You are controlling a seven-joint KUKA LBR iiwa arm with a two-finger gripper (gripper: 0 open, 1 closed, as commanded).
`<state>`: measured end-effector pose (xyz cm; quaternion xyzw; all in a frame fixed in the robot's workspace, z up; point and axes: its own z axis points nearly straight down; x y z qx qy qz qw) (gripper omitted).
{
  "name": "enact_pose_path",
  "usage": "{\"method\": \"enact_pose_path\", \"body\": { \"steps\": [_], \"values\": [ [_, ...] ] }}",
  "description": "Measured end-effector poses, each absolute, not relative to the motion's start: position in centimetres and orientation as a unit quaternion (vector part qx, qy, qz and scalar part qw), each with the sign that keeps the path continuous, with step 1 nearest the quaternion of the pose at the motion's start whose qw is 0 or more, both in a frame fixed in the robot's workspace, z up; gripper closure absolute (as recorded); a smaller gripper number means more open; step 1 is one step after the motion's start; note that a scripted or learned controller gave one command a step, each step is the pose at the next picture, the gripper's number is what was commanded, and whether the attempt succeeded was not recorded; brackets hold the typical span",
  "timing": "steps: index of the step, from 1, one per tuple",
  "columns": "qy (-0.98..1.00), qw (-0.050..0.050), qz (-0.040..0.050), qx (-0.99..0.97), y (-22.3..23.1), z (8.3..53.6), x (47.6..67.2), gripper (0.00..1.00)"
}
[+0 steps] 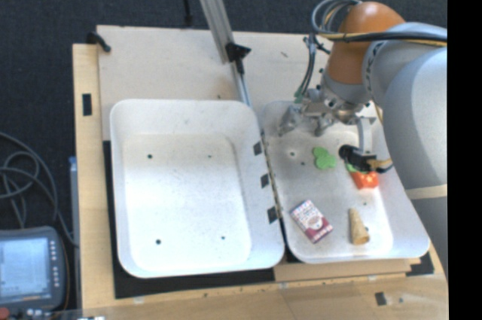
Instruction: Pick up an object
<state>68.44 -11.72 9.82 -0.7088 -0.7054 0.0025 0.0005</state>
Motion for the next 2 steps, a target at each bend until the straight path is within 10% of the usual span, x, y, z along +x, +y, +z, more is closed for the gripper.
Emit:
{"method": "enact_pose_path", "body": {
  "steps": [1, 2],
  "values": [
    [-0.705, -0.003, -0.0005, -0.709, -11.8, 11.4, 68.7, 1.00],
    [-0.706, -0.002, -0.0023, -0.708, -11.5, 15.9, 68.7, 1.00]
  ]
}}
